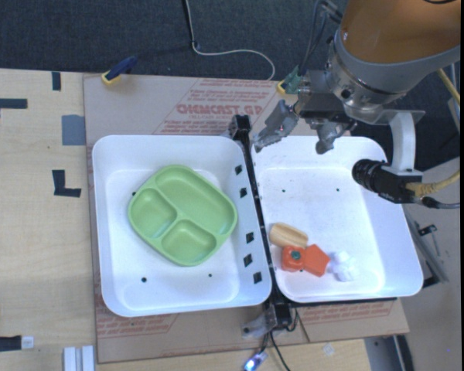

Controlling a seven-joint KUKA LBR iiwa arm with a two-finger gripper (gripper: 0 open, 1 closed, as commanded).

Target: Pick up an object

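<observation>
Orange toy (305, 260), likely light and rigid, lies in right bin (387, 269); grip across its body. Tool (300, 136) spread apart, holding nothing.

The right bin (371, 207) has much bare floor in its far and middle part. Near its front wall lie a tan block (288, 233), an orange toy (306, 260) and a small white object (343, 267), close together. A green divided plate (182, 215) covers most of the left bin (112, 284).
</observation>
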